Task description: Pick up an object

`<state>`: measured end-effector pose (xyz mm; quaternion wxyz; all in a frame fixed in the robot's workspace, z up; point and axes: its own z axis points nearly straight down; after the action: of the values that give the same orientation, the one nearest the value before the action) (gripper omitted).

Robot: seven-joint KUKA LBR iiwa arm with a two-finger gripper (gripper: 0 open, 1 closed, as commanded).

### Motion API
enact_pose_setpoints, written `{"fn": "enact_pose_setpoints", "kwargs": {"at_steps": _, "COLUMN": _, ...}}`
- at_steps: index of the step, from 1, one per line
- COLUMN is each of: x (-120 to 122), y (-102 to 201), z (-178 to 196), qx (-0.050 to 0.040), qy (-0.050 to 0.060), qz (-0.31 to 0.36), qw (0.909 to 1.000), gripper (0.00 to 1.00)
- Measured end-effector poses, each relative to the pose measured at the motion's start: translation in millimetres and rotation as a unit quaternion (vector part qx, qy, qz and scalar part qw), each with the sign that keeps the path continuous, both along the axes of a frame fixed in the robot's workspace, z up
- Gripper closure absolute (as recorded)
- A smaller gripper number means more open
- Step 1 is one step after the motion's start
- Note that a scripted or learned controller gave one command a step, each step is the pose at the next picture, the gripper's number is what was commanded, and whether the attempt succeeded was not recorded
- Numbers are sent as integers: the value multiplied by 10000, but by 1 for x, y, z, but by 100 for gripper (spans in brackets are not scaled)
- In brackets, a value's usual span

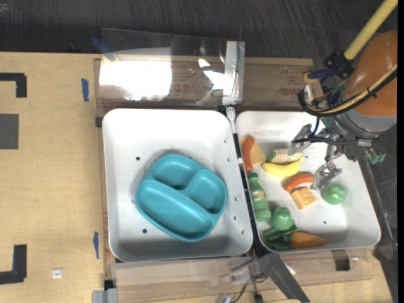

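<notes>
- Grey and orange, the arm reaches in over the right bin [369, 223], its gripper [328, 169] hanging low among the toy food.
- Whether the gripper is wide or closed I cannot tell; nothing is visibly held.
- Candidate objects lie close: a green ball [334, 194] just beside the gripper, a yellow banana [282, 167] and an orange-red piece [298, 182] to its left.
- A teal divided tray [182, 196] sits in the left bin [120, 131].
- Judged step: the approach to a grasp; next it needs to settle over one item, close on it and lift.
</notes>
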<state>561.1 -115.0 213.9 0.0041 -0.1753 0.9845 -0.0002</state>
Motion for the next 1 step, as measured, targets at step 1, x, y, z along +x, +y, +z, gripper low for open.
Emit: {"fn": "enact_pose_setpoints", "kwargs": {"at_steps": 1, "x": -13, "y": 11, "z": -120, "qx": -1, "qy": -5, "qz": -107, "qw": 9999, "gripper": 0}}
